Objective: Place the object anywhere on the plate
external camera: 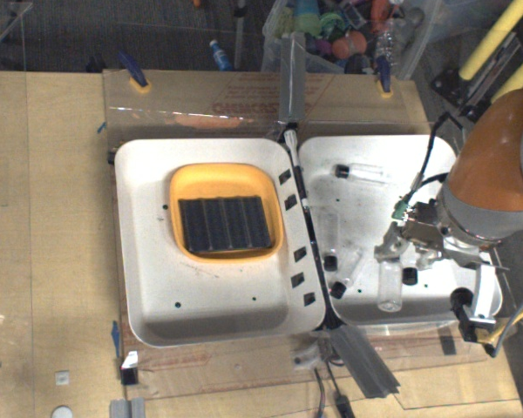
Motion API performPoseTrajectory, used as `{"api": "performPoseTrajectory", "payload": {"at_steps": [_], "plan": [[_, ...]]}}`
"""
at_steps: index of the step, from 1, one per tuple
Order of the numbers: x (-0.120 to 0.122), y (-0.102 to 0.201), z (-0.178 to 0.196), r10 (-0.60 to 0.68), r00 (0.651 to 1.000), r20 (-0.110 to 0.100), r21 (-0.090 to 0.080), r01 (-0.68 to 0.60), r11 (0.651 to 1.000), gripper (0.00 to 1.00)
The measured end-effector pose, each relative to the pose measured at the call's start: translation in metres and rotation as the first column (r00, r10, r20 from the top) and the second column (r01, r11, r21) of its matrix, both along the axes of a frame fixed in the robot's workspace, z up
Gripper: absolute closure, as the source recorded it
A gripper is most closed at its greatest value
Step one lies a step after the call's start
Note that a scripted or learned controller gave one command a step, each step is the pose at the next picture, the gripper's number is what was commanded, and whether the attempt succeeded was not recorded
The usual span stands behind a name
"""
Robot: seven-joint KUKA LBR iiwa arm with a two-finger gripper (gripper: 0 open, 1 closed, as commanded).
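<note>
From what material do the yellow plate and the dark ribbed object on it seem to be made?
The yellow plate looks like moulded plastic: even colour, rounded rim, soft sheen. The dark ribbed object lying on it looks like matte rubber or plastic, with parallel ridges and hardly any glare; the picture does not settle which.
</note>
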State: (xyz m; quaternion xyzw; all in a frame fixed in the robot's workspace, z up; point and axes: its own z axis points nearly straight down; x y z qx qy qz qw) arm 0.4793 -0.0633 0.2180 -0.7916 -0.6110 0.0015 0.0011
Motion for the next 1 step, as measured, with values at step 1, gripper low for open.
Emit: {"api": "performPoseTrajectory", "payload": {"at_steps": [1], "plan": [[0.0518,0.0184,-0.0342,0.264,0.964,0.004,0.000,-0.264,0.964,1.00]]}}
